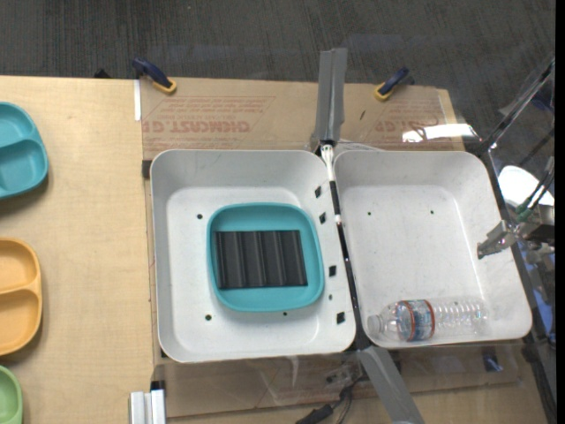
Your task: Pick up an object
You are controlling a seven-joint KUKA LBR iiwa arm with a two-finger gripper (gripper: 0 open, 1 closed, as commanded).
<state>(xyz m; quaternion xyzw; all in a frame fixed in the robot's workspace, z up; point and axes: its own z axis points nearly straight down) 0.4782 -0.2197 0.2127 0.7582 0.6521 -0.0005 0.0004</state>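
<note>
White bins; teal tray, dark ribbed insert; clear bottle, blue label.

Teal divided plate, orange one and green one at bench's left edge; two clamps behind.

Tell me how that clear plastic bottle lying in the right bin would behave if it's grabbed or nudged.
The bottle lies on its side, so a nudge would probably roll it. It looks empty and thin-walled, so likely light and easily crushed. Its smooth, clear surface may slip.

Thin grey metal jaws, pale shiny frame behind, w/ dark cabling.
</note>
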